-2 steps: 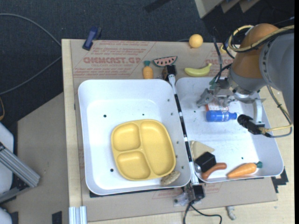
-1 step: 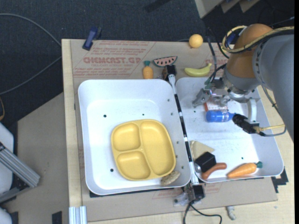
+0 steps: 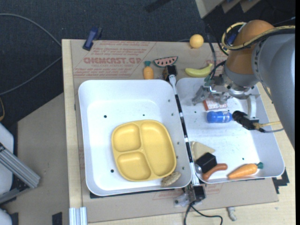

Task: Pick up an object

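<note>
Glossy yellow three-compartment plate (image 3: 143, 150) fills the left bin (image 3: 93, 125); metallic gripper (image 3: 216, 95), grip unclear, hovers above a blue cylinder (image 3: 219, 116).

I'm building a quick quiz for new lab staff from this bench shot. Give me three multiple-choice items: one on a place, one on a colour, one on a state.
1. Where does the divided plate lie?
A. left bin
B. right bin
C. on the cardboard

2. What colour is the can under the gripper?
A. green
B. blue
C. red

3. How is the carrot resting?
A. standing upright
B. lying flat
C. clamped by the gripper

Key: 1 A, it fills the left bin. 2 B, its body shows blue. 3 B, it lies on the right bin floor.
</note>
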Robot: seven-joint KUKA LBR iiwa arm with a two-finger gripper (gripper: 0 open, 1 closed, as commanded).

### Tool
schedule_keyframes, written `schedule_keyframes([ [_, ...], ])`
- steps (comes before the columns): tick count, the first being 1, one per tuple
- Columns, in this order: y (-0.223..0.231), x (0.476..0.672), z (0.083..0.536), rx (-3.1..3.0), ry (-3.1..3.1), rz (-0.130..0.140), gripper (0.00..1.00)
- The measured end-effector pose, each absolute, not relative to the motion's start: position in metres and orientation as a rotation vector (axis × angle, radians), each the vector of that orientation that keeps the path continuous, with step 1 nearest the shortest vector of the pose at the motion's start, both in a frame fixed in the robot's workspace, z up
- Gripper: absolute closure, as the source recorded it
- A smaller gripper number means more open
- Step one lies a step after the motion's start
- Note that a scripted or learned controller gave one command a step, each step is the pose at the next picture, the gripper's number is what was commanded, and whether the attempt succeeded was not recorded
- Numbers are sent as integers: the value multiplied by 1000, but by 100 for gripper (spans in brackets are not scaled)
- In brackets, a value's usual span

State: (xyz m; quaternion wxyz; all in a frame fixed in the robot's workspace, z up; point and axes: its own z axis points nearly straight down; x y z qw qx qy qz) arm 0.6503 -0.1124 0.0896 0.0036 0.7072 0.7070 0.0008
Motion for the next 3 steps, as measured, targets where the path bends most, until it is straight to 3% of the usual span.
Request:
schedule_keyframes([
  [1, -113, 652, 102, 2211, 2211, 9, 100],
  [2, -113, 652, 101, 2211, 2212, 7, 0],
  [3, -115, 661, 90, 2216, 2217, 3, 0],
])
